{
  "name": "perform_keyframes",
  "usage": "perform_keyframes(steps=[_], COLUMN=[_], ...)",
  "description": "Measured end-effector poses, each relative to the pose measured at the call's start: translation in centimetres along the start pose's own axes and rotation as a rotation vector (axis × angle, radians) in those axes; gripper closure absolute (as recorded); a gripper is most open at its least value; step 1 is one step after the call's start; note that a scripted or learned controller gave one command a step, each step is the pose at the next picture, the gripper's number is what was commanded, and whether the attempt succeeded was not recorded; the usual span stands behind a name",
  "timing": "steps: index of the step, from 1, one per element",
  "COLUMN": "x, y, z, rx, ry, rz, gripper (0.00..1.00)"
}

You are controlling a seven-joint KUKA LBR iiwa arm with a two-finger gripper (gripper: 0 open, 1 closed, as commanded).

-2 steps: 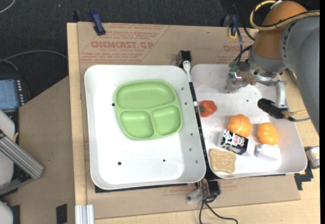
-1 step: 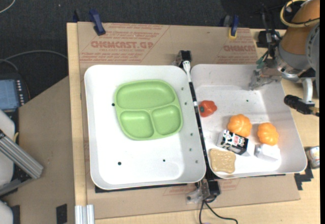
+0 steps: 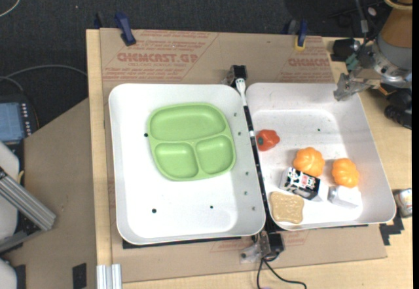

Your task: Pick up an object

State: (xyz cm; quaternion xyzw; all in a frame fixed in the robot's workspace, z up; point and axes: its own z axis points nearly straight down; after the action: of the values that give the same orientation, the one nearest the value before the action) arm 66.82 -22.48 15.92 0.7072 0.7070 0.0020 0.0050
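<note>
In the right bin (image 3: 308, 107) lie a small red tomato-like piece (image 3: 266, 139), two orange fruits (image 3: 309, 160) (image 3: 345, 172), a black-and-white carton (image 3: 301, 183), a tan slice of toast (image 3: 287, 208) and a small white block (image 3: 341, 196). My gripper (image 3: 345, 89) hangs at the bin's far right corner, well away from all of them, with nothing seen held in it.
The left bin (image 3: 131, 170) holds a green three-compartment plate (image 3: 190, 141). Both bins rest on a cardboard sheet (image 3: 163, 52) clamped at the back. The arm's body (image 3: 393, 45) fills the upper right. A black divider (image 3: 252, 150) runs between the bins.
</note>
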Motion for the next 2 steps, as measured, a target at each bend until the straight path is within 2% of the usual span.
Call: perform_keyframes(steps=[1, 2], x=[13.2, 9.2], y=[-2.1, -0.2], z=[7.8, 7.4], rx=[0.018, 0.006], ry=[0.012, 0.002], rz=[-0.011, 0.002], gripper=[1.0, 1.0])
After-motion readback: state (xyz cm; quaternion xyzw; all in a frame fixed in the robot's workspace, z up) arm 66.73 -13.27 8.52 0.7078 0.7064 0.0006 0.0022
